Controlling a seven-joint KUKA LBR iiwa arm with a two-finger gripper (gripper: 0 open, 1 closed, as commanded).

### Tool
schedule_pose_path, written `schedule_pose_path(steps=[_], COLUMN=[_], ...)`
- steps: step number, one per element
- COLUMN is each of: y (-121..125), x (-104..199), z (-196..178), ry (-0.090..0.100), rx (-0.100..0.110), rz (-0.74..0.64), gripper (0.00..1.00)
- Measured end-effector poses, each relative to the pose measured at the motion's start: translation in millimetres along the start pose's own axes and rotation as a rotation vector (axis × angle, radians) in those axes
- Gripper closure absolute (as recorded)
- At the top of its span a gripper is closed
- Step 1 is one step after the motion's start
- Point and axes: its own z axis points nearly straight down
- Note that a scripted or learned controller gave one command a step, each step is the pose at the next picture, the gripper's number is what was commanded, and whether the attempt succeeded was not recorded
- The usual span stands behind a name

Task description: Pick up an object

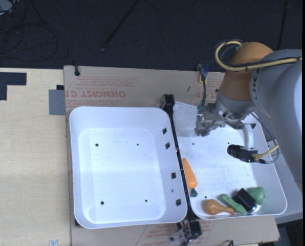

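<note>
Reaching in from the right, the arm [267, 86] hangs its gripper [203, 127] over the far left part of the right bin [281, 188]; the fingers point down toward the white floor, but they are small and dark here, and I cannot tell how far apart they stand; nothing shows between them, and whether the tips touch the floor I cannot tell.

In the right bin, a carrot [189, 173] lies along the left wall, near the divider [175, 152] between the two bins, its green end toward the near side; well apart from the gripper, four things crowd the near right corner: an orange-tan piece [215, 206] lies by the near wall; a long green piece [233, 203] lies just right of it, touching or nearly so; a black block [244, 199] sits tilted against the green piece; a rounded green thing [256, 193] lies just beside the block at the corner.

The left bin [81, 137] shows a white floor with a few small dark dots; both bins sit on a cardboard sheet [122, 83] on the table [24, 163].
</note>
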Motion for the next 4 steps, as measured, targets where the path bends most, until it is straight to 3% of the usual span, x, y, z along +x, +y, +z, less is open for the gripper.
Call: schedule_pose_path(steps=[1,2,3,4], y=[6.0,4.5,6.1,2.3], x=[94.2,88.4,158.4,229.0], z=[-59.4,-64.9,-209.7,-227.6], ry=[0.004,0.0,0.004,0.002], rx=[-0.007,0.001,-0.018,-0.004], rz=[-0.005,-0.001,-0.005,-0.003], gripper=[1.0,1.0,1.0,1.0])
